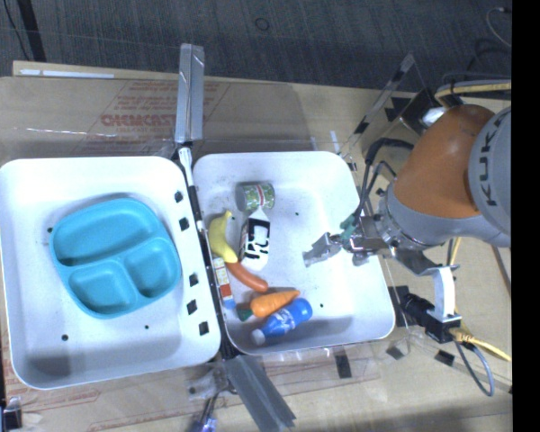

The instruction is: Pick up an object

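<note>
The pincer (317, 250) hangs over bare floor in the right bin (342, 174), nothing between its part-open fingers, so this looks like the approach, and it needs to shift left toward the carrot (274, 301) and descend.

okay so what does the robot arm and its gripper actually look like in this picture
The arm is bulky and rounded: a broad orange band, then a grey casing with dark lettering at the right edge. The gripper is small, metallic grey, with a green bit behind it. Cables run alongside, including a yellow cable.
</note>
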`<state>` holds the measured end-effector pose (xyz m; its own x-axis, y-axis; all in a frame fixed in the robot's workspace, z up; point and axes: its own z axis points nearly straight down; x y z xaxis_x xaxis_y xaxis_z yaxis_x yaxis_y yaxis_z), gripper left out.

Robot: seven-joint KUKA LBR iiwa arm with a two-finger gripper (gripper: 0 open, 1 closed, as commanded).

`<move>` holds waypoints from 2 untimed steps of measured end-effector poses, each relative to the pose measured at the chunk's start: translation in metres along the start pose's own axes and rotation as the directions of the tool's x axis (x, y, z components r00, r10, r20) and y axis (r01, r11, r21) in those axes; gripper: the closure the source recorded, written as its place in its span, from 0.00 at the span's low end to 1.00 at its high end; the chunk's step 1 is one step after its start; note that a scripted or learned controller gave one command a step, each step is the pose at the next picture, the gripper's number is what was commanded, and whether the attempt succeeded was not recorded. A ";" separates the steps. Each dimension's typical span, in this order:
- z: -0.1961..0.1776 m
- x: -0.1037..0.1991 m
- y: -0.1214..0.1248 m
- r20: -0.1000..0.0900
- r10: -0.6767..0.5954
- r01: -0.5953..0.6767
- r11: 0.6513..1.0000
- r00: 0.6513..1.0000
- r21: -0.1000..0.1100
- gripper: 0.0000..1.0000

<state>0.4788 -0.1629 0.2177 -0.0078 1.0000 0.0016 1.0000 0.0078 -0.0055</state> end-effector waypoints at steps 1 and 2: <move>0.114 0.073 0.026 0.000 -0.011 0.011 1.000 1.000 0.001 0.00; 0.104 0.072 0.027 0.000 -0.014 0.014 1.000 1.000 0.001 1.00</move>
<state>0.5044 -0.0901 0.1138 -0.0221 0.9998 0.0013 0.9997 0.0221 -0.0068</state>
